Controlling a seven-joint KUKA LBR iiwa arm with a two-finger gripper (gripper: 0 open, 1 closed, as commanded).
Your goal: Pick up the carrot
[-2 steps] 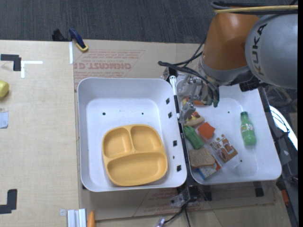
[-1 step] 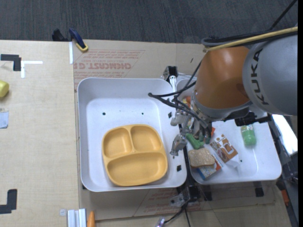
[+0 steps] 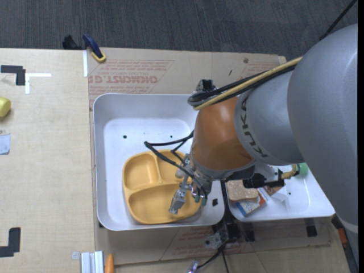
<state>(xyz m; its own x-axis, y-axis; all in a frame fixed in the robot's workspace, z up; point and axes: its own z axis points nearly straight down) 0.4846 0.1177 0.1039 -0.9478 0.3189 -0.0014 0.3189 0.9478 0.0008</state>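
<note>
Near edge: smooth yellow plastic divided tray in glossy white shallow left bin. Metal two-finger gripper low over tray's front compartment; fingers' gap can't tell. Right bin: brown bread slice. Carrot can't tell where.

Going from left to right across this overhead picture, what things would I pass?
Small yellow object at the bench's left edge → blue-and-yellow clamp → yellow plastic divided plate in the left white bin → gripper → slice of brown bread
</note>
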